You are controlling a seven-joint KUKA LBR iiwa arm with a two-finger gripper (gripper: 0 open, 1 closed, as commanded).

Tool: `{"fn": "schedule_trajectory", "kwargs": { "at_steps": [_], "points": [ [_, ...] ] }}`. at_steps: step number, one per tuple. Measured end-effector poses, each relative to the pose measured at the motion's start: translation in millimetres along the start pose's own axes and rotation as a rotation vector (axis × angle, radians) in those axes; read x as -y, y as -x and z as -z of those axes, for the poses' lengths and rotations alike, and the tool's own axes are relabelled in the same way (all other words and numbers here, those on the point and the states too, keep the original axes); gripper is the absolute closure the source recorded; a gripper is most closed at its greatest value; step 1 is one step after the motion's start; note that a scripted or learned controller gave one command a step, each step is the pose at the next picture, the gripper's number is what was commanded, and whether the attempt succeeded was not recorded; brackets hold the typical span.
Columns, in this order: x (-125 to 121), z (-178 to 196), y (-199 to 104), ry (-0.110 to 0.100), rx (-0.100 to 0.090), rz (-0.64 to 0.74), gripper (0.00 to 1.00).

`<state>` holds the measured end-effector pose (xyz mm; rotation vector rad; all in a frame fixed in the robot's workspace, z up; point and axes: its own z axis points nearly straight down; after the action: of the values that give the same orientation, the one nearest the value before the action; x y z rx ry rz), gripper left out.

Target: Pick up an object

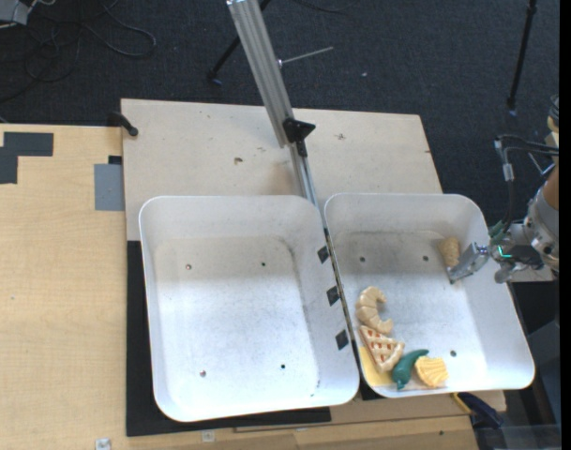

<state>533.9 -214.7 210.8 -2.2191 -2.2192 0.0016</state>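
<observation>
A: How do the jaws (468, 262) stand?

B: They sit low at the right bin's (496, 359) right side, pointing left from the arm (538, 237). How wide they are, I cannot tell. A small tan lump (450, 249) lies just beside their tip, touching or nearly so; nothing is clearly held.

A: And the arm's pose?

B: It reaches in from the right edge, wrist low over the bin's rim, with a small green light near the wrist.

A: Any writing or labels?

B: None that I can read.

A: What can be picked up, counted?

B: Five things, all in the right bin. The tan lump sits near the right wall. Along the left wall lies a pale curled piece like a croissant (373, 309), and just below it a waffle-patterned wedge with a red edge (383, 350). Near the front edge a green piece (405, 364) touches a yellow ridged piece (432, 371).

A: And around them?

B: Two white bins, side by side on the counter (201, 148); the left bin (229, 289) meets the right at black clips. A metal rail (266, 64) slants up from between them.
</observation>
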Motion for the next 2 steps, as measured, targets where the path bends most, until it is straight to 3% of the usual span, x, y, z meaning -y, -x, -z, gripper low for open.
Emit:
{"fn": "schedule_trajectory", "kwargs": {
  "at_steps": [2],
  "points": [
    [2,-105,1,-0.006,-0.002,-0.001,0.00]
  ]
}}
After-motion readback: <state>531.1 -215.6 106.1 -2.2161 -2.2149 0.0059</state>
